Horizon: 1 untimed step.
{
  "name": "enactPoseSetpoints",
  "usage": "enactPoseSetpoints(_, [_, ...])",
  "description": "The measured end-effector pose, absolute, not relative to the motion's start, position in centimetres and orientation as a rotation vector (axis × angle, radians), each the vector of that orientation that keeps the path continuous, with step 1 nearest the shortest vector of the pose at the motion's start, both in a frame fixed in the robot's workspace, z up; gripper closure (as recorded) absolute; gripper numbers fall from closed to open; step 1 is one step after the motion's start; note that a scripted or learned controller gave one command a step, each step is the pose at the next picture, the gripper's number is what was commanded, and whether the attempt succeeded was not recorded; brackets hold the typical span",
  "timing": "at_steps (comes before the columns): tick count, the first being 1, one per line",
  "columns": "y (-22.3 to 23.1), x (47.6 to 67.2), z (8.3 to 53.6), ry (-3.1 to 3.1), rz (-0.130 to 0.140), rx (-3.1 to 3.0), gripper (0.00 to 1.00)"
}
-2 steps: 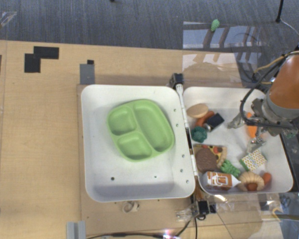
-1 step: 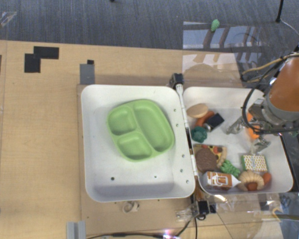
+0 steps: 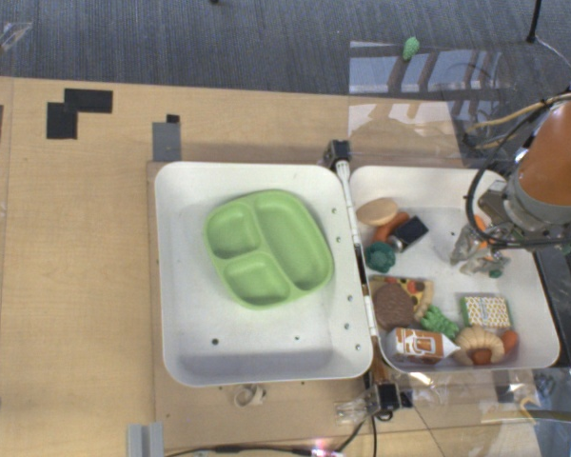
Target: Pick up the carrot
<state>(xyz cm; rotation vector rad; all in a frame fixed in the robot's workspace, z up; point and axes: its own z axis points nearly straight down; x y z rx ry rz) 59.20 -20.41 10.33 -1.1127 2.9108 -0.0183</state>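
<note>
Left of your gripper (image 3: pixel 476 253), well apart, the carrot (image 3: pixel 393 227) lies by the bun (image 3: pixel 377 210); whether the jaws are apart, you cannot tell.

Two shallow white bins side by side on a wooden bench (image 3: pixel 76 284): left bin (image 3: pixel 186 350) holding a green divided plate (image 3: pixel 268 247), right bin (image 3: pixel 538 336) crowded with toy foods. Among them a tan bun (image 3: pixel 378 210), a black block (image 3: pixel 412 230), a dark green broccoli piece (image 3: pixel 381 255), a brown cookie (image 3: pixel 394 305), a small bottle lying on its side (image 3: pixel 421 345), a checkered cracker (image 3: pixel 484 310) and a ridged pastry (image 3: pixel 482 344). Beyond the bench, a small green item (image 3: pixel 411 47) on the grey floor.
</note>
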Motion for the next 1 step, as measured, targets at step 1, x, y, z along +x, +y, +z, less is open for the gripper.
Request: enactPoseSetpoints(1, [-20.39, 59.17, 10.27, 2.912, -0.017, -1.113, 0.00])
